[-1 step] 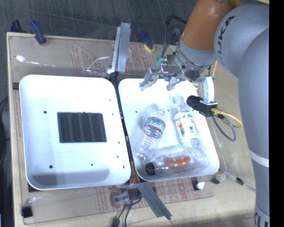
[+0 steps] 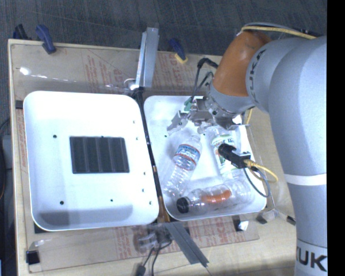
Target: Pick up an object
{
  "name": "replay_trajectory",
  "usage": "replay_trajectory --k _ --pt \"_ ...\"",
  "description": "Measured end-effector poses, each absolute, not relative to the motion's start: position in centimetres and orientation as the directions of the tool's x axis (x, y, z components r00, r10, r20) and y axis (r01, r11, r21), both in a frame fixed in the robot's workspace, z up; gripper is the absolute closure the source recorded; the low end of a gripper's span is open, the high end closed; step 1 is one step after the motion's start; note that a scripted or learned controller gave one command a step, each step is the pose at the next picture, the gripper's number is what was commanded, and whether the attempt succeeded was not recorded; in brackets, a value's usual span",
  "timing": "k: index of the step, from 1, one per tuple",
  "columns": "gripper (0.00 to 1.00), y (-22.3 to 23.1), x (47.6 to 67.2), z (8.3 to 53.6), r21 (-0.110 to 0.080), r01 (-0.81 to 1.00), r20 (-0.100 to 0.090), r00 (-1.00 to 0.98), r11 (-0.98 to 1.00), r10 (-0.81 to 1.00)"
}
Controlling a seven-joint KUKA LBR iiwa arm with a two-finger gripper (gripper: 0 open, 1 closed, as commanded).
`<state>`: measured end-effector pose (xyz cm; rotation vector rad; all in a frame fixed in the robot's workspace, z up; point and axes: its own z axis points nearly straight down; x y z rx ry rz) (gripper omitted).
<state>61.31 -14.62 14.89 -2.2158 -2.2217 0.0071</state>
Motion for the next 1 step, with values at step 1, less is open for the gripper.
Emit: replay_trajectory --k 1 --pt "0.00 -15.53 57.25 9.15 -0.003 0.991 0.001 -0.136 0.136 0.991"
